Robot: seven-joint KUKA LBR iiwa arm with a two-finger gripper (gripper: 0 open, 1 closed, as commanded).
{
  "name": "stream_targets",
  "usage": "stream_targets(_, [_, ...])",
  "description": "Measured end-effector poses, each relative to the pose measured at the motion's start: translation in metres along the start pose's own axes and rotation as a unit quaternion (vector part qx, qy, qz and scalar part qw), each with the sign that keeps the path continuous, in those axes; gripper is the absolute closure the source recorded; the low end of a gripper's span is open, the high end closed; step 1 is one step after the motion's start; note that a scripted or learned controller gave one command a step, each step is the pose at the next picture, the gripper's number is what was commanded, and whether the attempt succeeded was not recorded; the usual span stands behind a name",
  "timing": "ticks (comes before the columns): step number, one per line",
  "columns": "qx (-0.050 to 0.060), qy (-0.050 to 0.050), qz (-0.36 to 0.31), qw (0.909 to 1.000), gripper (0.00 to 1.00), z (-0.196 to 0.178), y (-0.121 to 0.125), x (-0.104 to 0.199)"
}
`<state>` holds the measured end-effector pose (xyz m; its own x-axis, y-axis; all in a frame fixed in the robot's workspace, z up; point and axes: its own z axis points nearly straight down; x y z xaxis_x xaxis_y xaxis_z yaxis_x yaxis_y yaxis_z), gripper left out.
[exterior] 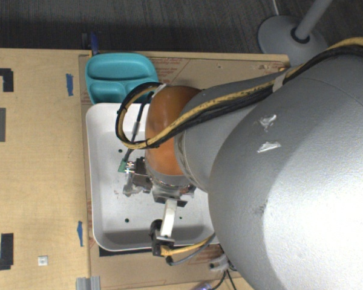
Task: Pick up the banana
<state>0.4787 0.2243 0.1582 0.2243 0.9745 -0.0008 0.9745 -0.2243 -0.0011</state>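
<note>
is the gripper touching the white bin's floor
Cannot tell: in the camera view the arm hides the gripper's tip above the white bin.

tan bench (36,180) — white bin (106,180)

You have one white bin (106,180) at the frame's centre left, one teal container (120,76) above it near the upper middle, and one grey arm (278,162) with one orange band (166,132) filling the right. Count two blue tape strips (69,84) on the bench, one upper left, one lower left (80,232).
</note>
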Motion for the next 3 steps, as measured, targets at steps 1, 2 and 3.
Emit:
stream_targets(1, [0.002, 0.0, 0.074, 0.9973, 0.0, 0.0256, -0.0003, -0.0002])
stream_targets(2, [0.002, 0.0, 0.074, 0.9973, 0.0, 0.0255, -0.0003, -0.0002])
stream_targets(3, [0.002, 0.0, 0.074, 0.9973, 0.0, 0.0255, -0.0003, -0.0002])
